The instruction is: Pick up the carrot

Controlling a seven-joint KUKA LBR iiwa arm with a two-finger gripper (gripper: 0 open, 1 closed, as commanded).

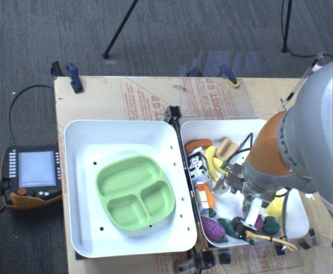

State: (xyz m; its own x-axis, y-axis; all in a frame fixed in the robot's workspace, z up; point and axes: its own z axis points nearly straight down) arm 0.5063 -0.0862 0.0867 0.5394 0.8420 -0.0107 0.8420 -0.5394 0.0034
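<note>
Two shallow white bins [75, 153] sit side by side on the tabletop. The slim orange plastic carrot [204, 196] lies in the right bin, along its left wall, between a black-and-white box [196, 165] on its far side and a purple toy fruit [214, 229] on its near side. The gripper [223, 179] hangs just right of the carrot, beside a yellow banana [212, 158]. How far it is open cannot be told, and nothing is seen in its grasp.

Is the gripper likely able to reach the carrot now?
Probably yes: the carrot lies uncovered by the left wall of the right bin, with the gripper close beside it; that wall may crowd the approach.
</note>
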